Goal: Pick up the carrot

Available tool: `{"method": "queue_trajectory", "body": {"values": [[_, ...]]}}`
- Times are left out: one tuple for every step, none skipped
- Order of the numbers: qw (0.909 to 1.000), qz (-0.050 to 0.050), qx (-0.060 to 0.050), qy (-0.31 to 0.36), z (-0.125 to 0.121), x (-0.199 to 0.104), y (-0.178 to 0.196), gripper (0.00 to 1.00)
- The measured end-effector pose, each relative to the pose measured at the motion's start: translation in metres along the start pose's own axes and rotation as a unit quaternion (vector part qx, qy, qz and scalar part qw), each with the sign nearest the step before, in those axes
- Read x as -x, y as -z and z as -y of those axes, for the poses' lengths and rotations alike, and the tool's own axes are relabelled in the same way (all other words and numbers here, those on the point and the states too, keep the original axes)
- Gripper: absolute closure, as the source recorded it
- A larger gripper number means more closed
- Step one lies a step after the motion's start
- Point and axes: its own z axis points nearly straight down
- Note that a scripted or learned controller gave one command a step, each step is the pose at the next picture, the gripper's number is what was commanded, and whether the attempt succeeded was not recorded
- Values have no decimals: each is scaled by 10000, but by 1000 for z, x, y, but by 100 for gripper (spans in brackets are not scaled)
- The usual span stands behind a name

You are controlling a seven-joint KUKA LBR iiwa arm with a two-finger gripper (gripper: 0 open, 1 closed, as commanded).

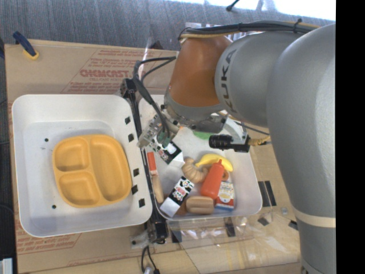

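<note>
The hand (pixel 161 131) hangs low over the right bin's (pixel 251 201) upper left corner, its state hard to tell and nothing visibly between its tips. This looks like the approach step. The carrot (pixel 151 163), a slim orange stick, lies just below the hand along the bin's left wall, beside the milk carton (pixel 177 195); next, a short descent there.

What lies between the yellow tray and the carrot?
In the camera view, only bare white floor of the left bin and the two bins' adjoining walls lie between the yellow tray and the carrot.
</note>
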Motion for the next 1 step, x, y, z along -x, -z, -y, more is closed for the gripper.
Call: {"method": "queue_trajectory", "body": {"values": [[9999,92,47,110,61,15,131,100]]}}
